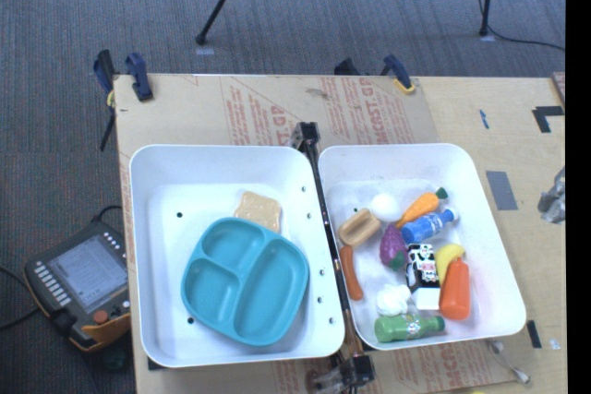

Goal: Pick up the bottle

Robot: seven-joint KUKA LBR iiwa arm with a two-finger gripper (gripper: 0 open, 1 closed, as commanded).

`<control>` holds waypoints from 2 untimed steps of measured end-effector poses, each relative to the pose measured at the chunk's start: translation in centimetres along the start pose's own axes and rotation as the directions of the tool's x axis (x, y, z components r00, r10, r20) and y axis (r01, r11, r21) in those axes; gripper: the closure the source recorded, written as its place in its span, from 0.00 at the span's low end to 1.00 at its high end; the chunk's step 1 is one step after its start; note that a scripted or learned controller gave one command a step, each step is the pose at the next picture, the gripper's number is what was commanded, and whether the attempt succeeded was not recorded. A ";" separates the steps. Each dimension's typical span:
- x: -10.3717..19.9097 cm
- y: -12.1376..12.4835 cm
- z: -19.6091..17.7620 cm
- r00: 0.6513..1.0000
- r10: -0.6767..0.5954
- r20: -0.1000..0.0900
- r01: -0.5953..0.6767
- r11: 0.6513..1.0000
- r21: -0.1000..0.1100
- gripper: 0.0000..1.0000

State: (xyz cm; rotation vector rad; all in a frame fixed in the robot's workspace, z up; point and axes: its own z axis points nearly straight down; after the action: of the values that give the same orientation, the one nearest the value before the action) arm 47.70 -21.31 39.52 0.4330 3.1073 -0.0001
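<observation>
Two white bins sit side by side on the brown worktop [268,106]. The left bin [152,171] has a blue plate with three parts [245,280] and a piece of toy toast [259,209] touching the plate's top edge. The right bin [480,189] is full of small toys. There are three bottles in it. A blue bottle [427,225] lies on its side near the middle, just under a toy carrot [423,204]. An orange bottle [455,289] lies near the right wall, beside a yellow banana [447,257]. A green bottle [408,327] lies on its side along the bottom wall. There is also a little milk carton [423,268], a purple toy [392,245], a hot dog bun [359,227], a sausage [351,271] and a white ball [383,204]. The toys are packed close and many touch each other. The gripper [553,197] is a small grey shape at the far right edge, out past the right bin and well away from the bottles. It is too blurry and cut off to tell how it is set, but it holds nothing. So the job has hardly begun. All the bottles lie in the bin and none is lifted. What is left is almost all of it: come over the right bin, go down on a bottle, squeeze it and lift it out. I think the green bottle may be the easiest, since it has more room around it.
</observation>
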 end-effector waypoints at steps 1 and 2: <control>-0.1 0.0 -3.8 0.969 -0.247 0.005 0.247 0.969 0.001 1.00; -0.1 0.0 -5.2 0.746 -0.666 0.006 0.666 0.746 0.004 1.00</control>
State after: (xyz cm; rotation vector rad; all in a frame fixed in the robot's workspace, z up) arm 47.76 -21.33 44.67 -0.7022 3.0514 -0.0067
